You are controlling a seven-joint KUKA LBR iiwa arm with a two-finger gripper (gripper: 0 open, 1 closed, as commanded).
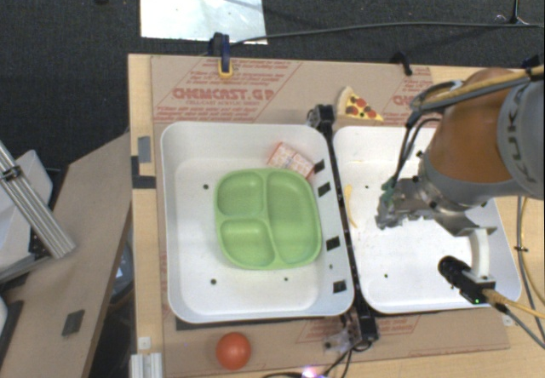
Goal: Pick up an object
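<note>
I read the step as the approach: the arm point(477, 142) has its gripper point(393, 208) low inside the right bin point(409, 287), near that bin's left wall, with nothing visibly taken up. From this slanted view I cannot tell how the tool is set; the wrist body hides most of it.

Candidates, all placed against the green tray point(267, 219):
- The tray itself lies flat in the left bin point(183, 197), roughly centred. Light green, three compartments, rounded corners, shallow rim (awkward for a two-finger pinch, I judge).
- A small pink packet point(290, 158) sits just beyond the tray's far edge, touching or slightly under it; I cannot say which.
- A thin yellowish sliver point(350, 216) lies right of the tray, across the divider, just left of the gripper. Small, pale, hard to identify.
- A pizza slice toy point(360, 105) rests on the bench beyond the bins; an orange ball point(233, 350) sits on the bench nearer the camera than the tray.

Next move, as I judge it: commit to whatever lies under the gripper, then lift and check.
</note>
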